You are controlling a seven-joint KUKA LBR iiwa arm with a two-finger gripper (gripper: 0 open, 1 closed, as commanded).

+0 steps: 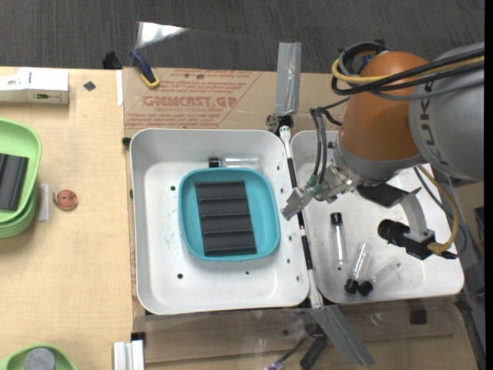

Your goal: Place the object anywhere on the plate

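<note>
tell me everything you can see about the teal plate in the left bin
The teal plate is a rounded square dish with a raised rim, of what looks like smooth plastic. It lies flat and upright on the floor of the left white bin, near its middle. A dark ribbed rectangular insert lies in its well.

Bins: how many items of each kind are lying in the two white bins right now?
Teal plate: 1
Black ridged block on the plate: 1
Clear tubes with black caps, left bin: 1
Clear tubes with black caps, right bin: at least 2
Total: at least 5
</note>
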